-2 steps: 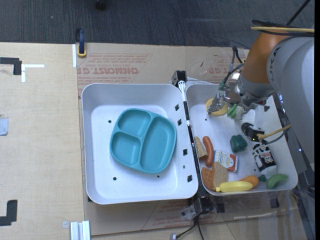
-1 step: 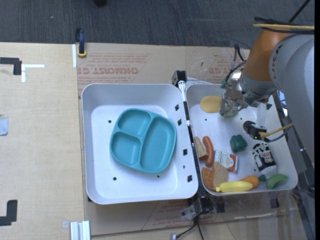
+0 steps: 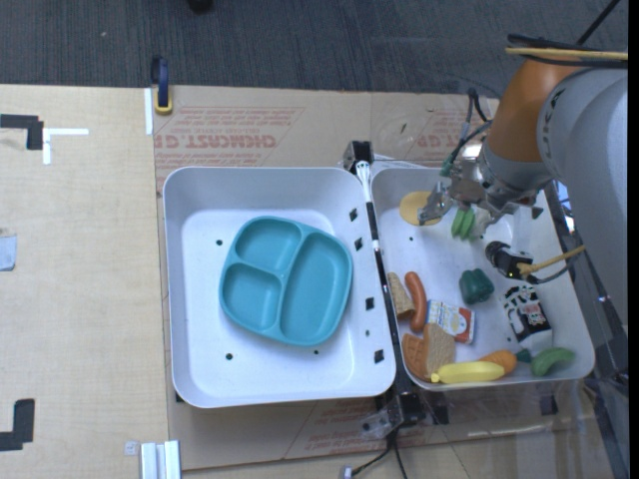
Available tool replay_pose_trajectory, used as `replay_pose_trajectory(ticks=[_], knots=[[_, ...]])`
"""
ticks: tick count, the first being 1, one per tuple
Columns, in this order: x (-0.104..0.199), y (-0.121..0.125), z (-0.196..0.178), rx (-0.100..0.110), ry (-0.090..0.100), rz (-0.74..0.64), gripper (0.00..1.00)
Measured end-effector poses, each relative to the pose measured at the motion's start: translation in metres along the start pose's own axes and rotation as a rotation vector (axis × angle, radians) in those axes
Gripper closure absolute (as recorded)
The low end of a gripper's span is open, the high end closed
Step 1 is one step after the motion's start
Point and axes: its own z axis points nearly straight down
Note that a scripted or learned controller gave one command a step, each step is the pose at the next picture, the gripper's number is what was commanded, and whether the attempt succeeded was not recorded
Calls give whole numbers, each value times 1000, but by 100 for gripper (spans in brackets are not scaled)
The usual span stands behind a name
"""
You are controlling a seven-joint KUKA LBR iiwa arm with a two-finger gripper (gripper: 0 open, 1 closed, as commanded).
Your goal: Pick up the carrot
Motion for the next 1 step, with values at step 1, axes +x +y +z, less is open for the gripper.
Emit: replay_pose_trajectory(ticks=[1], knots=[[24,2,10,-1,2,108,0]])
